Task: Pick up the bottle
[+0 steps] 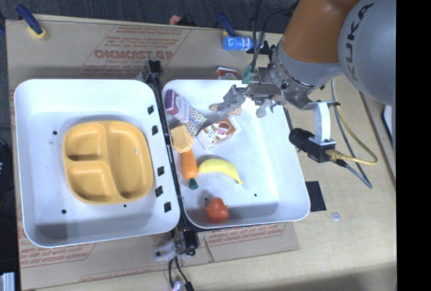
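The hand (229,102) hangs over the far part of the right bin (286,168); whether it is apart or together I cannot tell. The bottle (178,106), as I judge the white and purple thing to be, lies near the hand's left, in the bin's far left corner. It seems to lie slanted, its long axis pointing roughly toward the packet (219,132). The next move probably goes left and down.

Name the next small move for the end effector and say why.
Probably shift the end effector sideways toward the divider between the bins, then lower it. It sits above the back of the right bin near the snack packet, while what looks like the purple-labelled bottle lies apart from it, by that divider.
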`<act>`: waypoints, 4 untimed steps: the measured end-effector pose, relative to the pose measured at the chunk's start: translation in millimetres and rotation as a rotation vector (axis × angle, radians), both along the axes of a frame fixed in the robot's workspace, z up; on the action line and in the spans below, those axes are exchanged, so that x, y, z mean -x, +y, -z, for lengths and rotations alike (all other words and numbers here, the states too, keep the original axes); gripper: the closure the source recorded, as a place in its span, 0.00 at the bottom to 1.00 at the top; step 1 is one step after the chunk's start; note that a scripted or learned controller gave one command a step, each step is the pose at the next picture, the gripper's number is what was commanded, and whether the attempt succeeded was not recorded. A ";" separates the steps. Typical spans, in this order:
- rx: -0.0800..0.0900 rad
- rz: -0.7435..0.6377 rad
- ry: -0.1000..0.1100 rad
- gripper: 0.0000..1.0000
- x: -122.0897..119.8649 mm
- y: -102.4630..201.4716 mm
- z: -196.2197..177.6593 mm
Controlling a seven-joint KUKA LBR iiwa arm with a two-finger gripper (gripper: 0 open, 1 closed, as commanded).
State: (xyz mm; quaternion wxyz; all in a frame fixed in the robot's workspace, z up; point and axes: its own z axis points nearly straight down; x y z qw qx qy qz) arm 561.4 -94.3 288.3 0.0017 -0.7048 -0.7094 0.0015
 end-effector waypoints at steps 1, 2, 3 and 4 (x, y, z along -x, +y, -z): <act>0.000 -0.005 0.003 1.00 -0.2 0.3 -10.1; 0.001 0.107 0.000 1.00 76.1 -62.8 -2.5; 0.001 0.109 0.000 1.00 85.5 -108.8 32.9; -0.001 -0.002 0.000 1.00 85.5 -74.9 96.4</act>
